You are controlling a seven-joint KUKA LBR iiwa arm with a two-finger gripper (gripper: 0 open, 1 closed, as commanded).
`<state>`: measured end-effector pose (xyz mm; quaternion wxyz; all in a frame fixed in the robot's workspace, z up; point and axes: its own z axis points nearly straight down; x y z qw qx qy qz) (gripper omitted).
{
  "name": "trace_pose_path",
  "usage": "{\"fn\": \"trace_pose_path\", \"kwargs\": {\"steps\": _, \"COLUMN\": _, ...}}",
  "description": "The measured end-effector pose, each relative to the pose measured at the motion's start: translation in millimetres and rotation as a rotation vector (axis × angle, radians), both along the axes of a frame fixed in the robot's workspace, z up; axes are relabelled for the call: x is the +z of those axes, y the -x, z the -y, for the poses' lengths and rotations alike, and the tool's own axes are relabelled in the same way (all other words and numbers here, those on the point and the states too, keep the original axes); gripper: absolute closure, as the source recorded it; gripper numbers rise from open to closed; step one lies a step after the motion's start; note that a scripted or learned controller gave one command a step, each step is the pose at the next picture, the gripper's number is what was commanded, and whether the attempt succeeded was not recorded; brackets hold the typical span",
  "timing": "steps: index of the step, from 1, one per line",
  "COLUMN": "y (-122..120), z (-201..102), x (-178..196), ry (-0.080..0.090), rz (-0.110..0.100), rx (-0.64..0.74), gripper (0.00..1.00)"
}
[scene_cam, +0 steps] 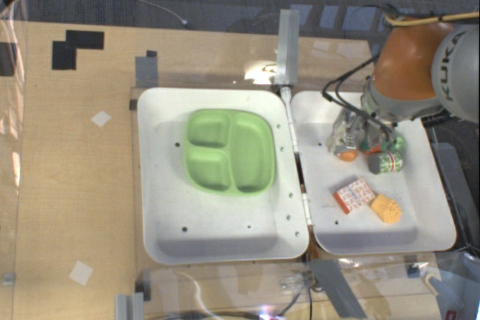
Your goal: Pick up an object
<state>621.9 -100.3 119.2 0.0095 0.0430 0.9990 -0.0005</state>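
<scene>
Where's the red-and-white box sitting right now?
The red-and-white box lies in the right bin, toward its front, just left of the yellow block and below the gripper, which hovers over the orange and green items.

The hand [358,142] hangs low over small items in the right bin [427,236].

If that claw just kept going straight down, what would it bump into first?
Probably the small orange round object beneath the claw, on the right white bin's floor; depth is hard to judge.

Green divided plate [229,151], left bin [161,183]
</scene>
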Motion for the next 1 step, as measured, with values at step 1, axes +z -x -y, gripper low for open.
{"fn": "trace_pose_path", "kwargs": {"steps": 1, "y": 38.9, "z": -91.8, "x": 68.4, "ry": -0.007, "rz": -0.008, "rx": -0.251, "gripper": 1.0}}
